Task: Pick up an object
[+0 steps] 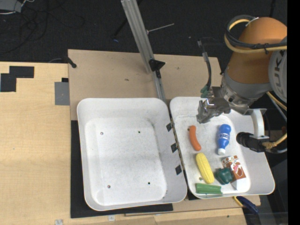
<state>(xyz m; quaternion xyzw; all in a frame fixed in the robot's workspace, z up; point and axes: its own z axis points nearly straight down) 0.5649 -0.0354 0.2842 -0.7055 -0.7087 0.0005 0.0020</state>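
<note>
Grey two-finger gripper (205,114) hovered over right shallow white bin (262,182), jaw state impossible to tell, orange sausage-shaped toy (194,138) lay just below it, blue plastic bottle (223,138) and yellow corn cob (204,167) nearby.

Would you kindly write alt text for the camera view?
A grey and orange robot arm's claw hovers over the right white bin, above an orange sausage-shaped toy, a blue and white bottle and a yellow corn cob.
</note>
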